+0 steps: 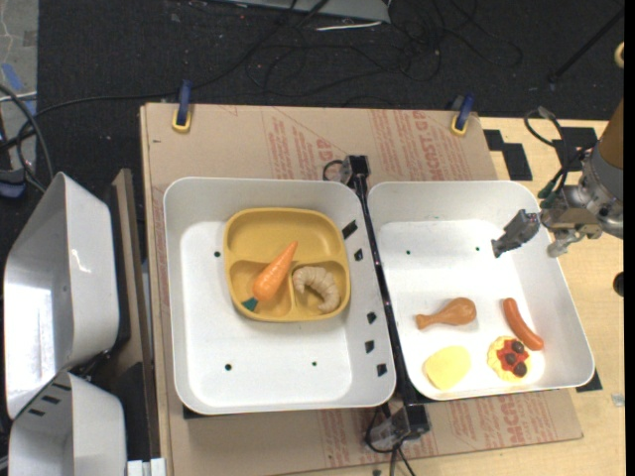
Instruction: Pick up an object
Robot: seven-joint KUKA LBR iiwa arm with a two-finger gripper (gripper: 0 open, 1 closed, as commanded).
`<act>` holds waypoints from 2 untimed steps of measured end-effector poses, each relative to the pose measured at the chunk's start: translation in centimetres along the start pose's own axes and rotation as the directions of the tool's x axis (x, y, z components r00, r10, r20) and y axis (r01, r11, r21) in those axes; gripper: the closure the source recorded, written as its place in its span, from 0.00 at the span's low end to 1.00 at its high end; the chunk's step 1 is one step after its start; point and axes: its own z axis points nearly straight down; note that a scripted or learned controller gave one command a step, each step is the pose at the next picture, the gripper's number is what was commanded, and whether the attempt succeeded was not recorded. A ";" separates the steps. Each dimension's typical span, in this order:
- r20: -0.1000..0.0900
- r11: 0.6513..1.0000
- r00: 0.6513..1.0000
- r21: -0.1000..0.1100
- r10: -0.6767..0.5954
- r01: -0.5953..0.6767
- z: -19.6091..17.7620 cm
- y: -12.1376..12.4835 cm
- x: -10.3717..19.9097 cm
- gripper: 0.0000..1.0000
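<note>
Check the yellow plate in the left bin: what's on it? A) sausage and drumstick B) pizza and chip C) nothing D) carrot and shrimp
D: the carrot and shrimp lie in the plate; the other foods sit in the right bin.

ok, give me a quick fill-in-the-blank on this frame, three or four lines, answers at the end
1. The carrot lies on the yellow plate in the ___ bin.
2. Beside the carrot on that plate lies a ___.
3. The sausage lies in the ___ bin.
4. The gripper hangs over the right bin's ___ edge.

Answers: left; shrimp; right; right
</note>
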 end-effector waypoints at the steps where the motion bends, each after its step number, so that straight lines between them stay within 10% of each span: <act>1: 0.003 1.000 1.000 -0.012 -0.003 0.003 -0.7 0.2 0.1 0.00; 2: 0.001 1.000 1.000 -0.009 -0.002 0.002 3.6 0.4 0.3 0.00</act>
